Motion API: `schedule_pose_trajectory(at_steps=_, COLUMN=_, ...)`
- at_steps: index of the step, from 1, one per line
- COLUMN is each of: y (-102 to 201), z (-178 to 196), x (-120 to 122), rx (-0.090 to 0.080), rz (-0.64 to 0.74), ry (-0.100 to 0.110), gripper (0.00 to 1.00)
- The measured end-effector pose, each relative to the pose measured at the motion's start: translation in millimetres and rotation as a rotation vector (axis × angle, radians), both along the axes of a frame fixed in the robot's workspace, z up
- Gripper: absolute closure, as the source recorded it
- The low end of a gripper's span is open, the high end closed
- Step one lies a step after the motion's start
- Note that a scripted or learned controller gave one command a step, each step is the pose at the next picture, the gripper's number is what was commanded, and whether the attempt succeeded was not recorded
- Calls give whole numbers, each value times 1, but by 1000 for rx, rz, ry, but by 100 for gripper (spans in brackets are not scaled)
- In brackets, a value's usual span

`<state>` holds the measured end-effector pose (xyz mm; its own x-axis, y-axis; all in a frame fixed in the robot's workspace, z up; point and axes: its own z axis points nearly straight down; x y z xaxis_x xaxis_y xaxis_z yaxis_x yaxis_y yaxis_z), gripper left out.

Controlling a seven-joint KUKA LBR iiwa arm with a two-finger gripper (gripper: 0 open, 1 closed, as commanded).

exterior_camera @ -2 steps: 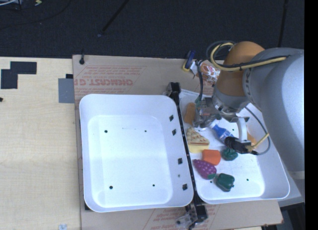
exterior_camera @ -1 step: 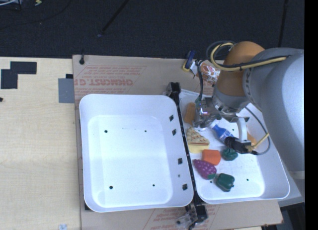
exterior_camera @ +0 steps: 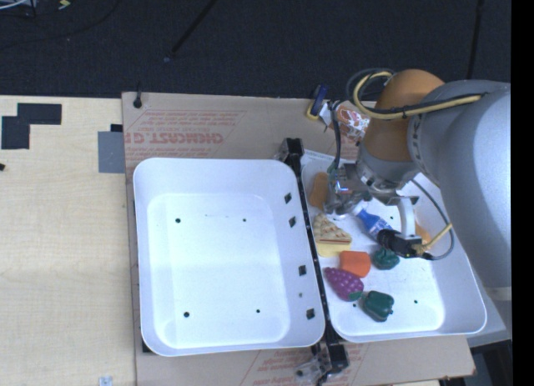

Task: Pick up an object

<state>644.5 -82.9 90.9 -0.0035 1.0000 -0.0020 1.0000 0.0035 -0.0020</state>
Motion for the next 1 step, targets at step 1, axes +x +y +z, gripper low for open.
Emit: schedule_pose_trajectory(at_steps=1, y=0, z=0, x=0, rx=0, rz=1, ry=0, gripper=100)
